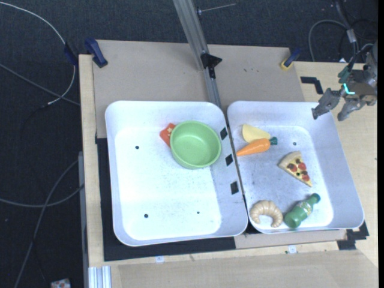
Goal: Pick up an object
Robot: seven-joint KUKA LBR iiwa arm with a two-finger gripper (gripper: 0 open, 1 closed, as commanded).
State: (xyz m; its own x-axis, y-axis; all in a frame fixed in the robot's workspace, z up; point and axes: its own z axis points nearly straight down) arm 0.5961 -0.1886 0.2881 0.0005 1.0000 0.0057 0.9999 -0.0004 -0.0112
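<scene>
Bench point(150, 71): a tan board that fills the middle of the frame, with blue clamps at its upper left and upper right corners; it bears both bins.
Left bin point(129, 179): a shallow white tray, centre-left of the frame, its floor speckled.
Right bin point(336, 155): a matching white tray, centre-right, touching the left bin along a seam marked with black tabs.
Metal rail point(191, 26): a grey bar that runs from the top edge down to the seam between the bins.
Green bowl point(195, 144): upright, in the upper right part of the left bin, near the seam.
Red piece point(166, 134): a small item just beside the bowl's left rim, partly hidden by it.
Gripper point(336, 108): at the right edge of the frame, over the upper right rim of the right bin; its two dark fingers stand spread apart with nothing between them.
Carrot point(255, 147): orange, green-tipped, lying in the upper left of the right bin.
Yellow wedge point(252, 132): touching the carrot from above.
Pizza slice point(296, 167): mid right bin, well apart from the gripper.
Croissant point(267, 212): lower edge of the right bin.
Green bottle point(300, 212): lying tilted, just beside the croissant to its right.
</scene>
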